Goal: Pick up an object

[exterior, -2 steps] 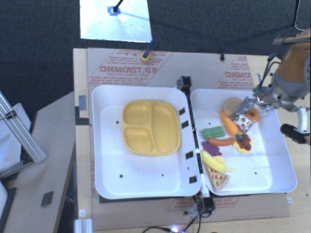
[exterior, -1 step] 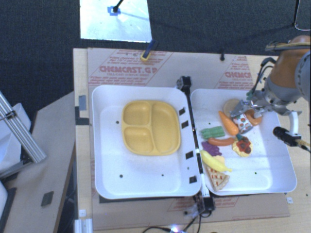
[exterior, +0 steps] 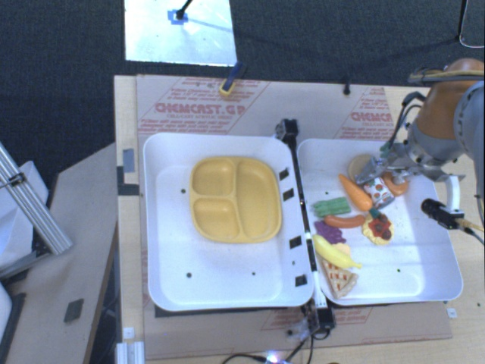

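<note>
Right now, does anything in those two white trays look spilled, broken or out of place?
Nothing stands out. The yellow divided plate lies flat in the left bin. The toy foods, among them a carrot and a banana, lie loosely clustered in the right bin, under the claw.

Arm (exterior: 447, 116) is entering from the right edge of the frame, upper right quarter. Grey casing is showing at the far right, with the orange band curving over the top of the wrist. Wrist is angling down and toward the left. Tool (exterior: 373, 174) is pointing down-left at the right centre of the frame, metallic and small. Black cables are looping beside the wrist.
</note>
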Controlling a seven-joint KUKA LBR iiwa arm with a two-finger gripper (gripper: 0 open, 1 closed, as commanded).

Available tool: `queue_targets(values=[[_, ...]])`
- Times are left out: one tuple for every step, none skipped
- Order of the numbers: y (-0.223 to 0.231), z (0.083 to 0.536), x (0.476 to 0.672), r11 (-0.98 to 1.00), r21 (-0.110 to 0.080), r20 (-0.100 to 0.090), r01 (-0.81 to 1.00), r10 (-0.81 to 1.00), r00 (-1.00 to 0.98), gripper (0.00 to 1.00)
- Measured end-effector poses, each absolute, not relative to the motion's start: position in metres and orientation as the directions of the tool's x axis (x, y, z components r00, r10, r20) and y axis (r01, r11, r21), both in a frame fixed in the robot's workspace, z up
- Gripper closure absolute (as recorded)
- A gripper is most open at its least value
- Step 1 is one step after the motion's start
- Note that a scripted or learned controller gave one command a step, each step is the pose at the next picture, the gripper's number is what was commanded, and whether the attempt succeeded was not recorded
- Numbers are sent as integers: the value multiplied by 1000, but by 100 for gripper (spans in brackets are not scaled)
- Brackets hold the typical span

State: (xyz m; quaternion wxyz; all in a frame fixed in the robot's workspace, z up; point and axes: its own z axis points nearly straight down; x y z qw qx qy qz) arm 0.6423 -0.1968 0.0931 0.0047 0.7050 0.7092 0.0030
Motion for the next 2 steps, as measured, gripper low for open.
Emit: queue_targets(values=[[-200, 106, 645, 9, 25, -14, 1000, 1000, -9, 100], [-201, 155, 639, 2, 7, -2, 1000, 1000, -2, 100]])
